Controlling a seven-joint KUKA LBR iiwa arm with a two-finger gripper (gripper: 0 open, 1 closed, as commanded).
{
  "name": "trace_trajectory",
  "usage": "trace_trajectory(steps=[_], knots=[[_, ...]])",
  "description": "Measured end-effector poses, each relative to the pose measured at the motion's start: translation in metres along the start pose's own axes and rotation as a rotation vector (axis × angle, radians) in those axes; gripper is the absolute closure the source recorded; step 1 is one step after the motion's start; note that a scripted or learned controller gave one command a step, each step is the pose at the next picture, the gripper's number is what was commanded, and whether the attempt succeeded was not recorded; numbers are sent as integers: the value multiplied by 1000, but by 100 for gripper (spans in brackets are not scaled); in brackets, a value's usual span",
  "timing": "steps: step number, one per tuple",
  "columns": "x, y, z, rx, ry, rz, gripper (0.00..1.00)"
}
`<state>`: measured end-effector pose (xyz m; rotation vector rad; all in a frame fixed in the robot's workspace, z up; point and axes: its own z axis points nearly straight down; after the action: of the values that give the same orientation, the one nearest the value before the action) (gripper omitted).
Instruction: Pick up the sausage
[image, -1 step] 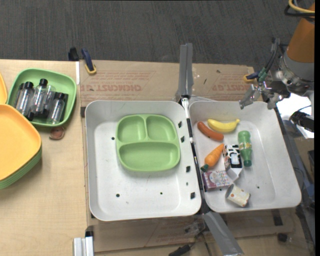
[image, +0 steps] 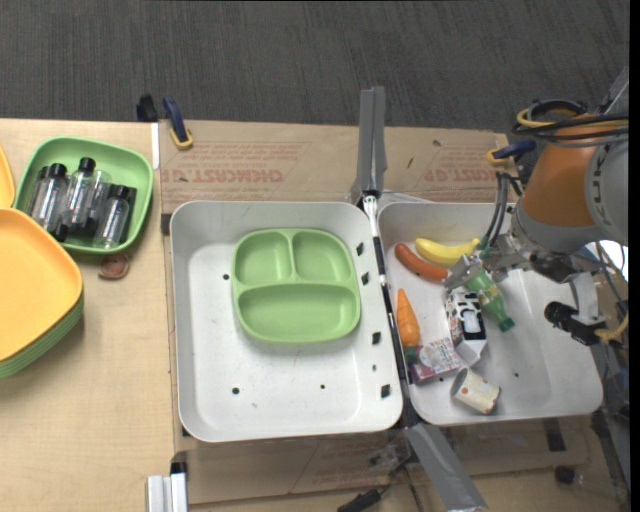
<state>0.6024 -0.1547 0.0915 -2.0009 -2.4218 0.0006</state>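
The sausage (image: 420, 262), a reddish-orange curved link, lies in the right bin (image: 545, 385) near its back left corner. A yellow banana (image: 447, 247) sits just behind it and touches it. My gripper (image: 470, 270) hangs low in the right bin, just right of the sausage's right end and over a green bottle (image: 491, 296). The grey arm with its orange band (image: 560, 190) comes in from the right. Nothing is visibly held.
An orange carrot (image: 407, 320), a black-and-white packet (image: 467, 316), a pink wrapper (image: 437, 358) and a beige block (image: 477, 393) lie in the right bin. The left bin (image: 205, 370) holds a green divided plate (image: 296, 283). A green tray of bottles (image: 85, 195) and yellow plates (image: 35, 290) stand at far left.
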Motion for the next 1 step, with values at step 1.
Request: trace_trajectory(steps=[1], knots=[[-2,0,-9,-1,-1,5,100]])
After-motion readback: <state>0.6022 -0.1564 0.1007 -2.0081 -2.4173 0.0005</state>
